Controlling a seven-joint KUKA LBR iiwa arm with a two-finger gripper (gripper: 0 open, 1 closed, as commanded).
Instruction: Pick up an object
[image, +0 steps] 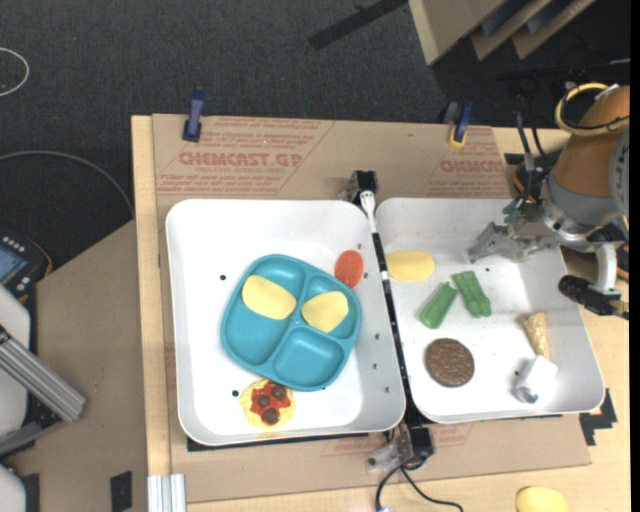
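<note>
Since nothing sits between the gripper's fingers, the pick looks not yet begun, and the step in hand reads as the approach; nearest the camera in the right bin (575, 400) lie a white block (536, 377) by the front right corner, a brown round disc (449, 361) just left of it, and a tan wedge (537, 332) behind the block; further back, 2 green pieces (455, 297) lean together near the bin's middle, and a yellow oval (410, 265) rests close to the left wall. In the left bin (190, 330) a blue divided plate (290, 322) carries 2 yellow pieces; a small pizza slice (266, 402) lies at its front, an orange piece (349, 267) behind it. Farthest back, the gripper (497, 243) hangs over the right bin's rear, fingers spread apart and holding nothing. The green pieces are the nearest candidates, I judge; the next move calls for a short travel forward and left, then a descent. Open floor surrounds them, so the walls should not hinder; the yellow oval sits tighter against the dividing rim.
</note>
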